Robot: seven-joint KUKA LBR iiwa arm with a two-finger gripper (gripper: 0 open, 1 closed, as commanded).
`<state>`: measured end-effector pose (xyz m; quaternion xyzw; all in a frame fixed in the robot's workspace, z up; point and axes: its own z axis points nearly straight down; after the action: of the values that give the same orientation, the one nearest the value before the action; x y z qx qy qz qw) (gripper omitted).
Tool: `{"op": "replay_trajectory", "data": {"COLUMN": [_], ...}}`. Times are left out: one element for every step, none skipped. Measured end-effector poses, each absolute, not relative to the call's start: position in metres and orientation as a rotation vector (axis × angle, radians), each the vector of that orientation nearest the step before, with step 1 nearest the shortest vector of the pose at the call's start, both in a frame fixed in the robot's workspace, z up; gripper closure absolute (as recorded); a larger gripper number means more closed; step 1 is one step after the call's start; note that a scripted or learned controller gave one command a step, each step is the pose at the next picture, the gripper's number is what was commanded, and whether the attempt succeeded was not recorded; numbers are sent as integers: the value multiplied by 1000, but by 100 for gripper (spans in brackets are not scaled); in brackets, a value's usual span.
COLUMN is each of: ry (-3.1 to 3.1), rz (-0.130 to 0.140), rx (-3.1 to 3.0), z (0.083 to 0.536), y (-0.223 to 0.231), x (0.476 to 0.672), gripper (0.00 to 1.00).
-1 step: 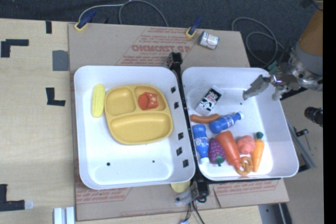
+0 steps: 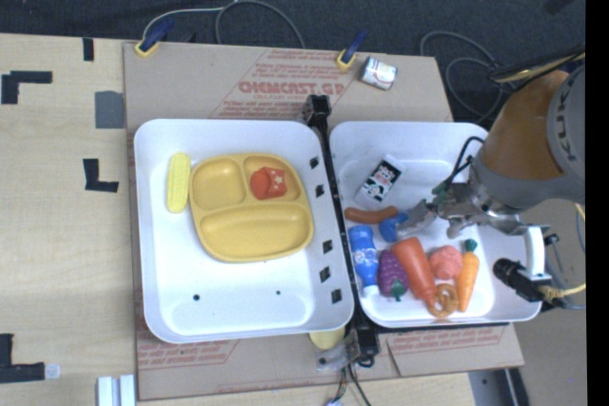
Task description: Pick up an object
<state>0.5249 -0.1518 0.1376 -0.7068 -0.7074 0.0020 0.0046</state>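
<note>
Arm reaching in from the right, wrist low

The grey arm [image 2: 533, 162], orange band above its wrist, extends leftward and angles down. Its gripper [image 2: 440, 212] points left at the end of the wrist; the dark fingertips are too small and blurred to read.

Grey arm [image 2: 557, 147] with rounded, smooth casing, entering from the right side. Broad orange band [image 2: 519, 124] wrapped around the segment above the wrist, glossy, a bit darker at the lower edge. Below the band, a grey cylindrical wrist part [image 2: 514, 185], duller in tone. Thin black cable [image 2: 463, 157] curving in a loop beside the wrist. Gripper [image 2: 440, 209] made of dark grey and metallic pieces, narrow and angular, details too small to read. White bracket-like piece [image 2: 535, 247] at the lower side, with a black cylindrical part [image 2: 514, 279] attached under it. No readable markings on the casing.
</note>
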Motion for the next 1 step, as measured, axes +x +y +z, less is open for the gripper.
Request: {"op": "replay_trajectory", "data": {"ry": [-2227], "rz": [-1], "rx": [-2238], "z": [86], "y": [-122], "x": [496], "gripper": [0]}}
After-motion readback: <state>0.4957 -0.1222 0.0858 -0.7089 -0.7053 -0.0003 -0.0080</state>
